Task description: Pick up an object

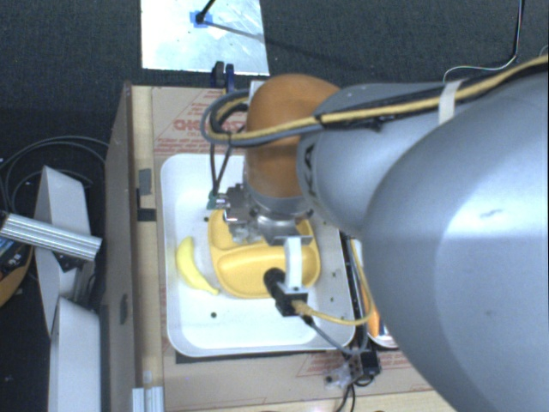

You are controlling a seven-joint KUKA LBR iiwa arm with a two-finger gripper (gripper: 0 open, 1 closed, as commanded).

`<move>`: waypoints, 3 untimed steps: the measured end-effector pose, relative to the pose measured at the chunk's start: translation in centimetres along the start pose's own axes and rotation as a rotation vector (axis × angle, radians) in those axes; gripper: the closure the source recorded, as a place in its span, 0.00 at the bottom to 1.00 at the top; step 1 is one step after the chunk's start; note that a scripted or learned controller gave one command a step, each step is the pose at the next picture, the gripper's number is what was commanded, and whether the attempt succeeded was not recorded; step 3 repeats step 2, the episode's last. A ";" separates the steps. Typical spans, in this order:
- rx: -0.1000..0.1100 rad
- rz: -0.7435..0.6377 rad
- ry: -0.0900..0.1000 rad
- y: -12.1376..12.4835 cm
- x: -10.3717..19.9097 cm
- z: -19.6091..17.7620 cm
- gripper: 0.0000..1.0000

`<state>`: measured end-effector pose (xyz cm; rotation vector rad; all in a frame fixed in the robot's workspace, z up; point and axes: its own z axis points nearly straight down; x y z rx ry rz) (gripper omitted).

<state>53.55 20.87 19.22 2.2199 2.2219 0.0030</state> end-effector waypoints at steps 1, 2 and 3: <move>0.000 -0.003 0.000 1.9 1.8 -4.8 1.00; 0.000 -0.008 0.000 1.9 1.9 -5.8 1.00; 0.000 -0.008 0.000 1.9 1.9 -5.8 1.00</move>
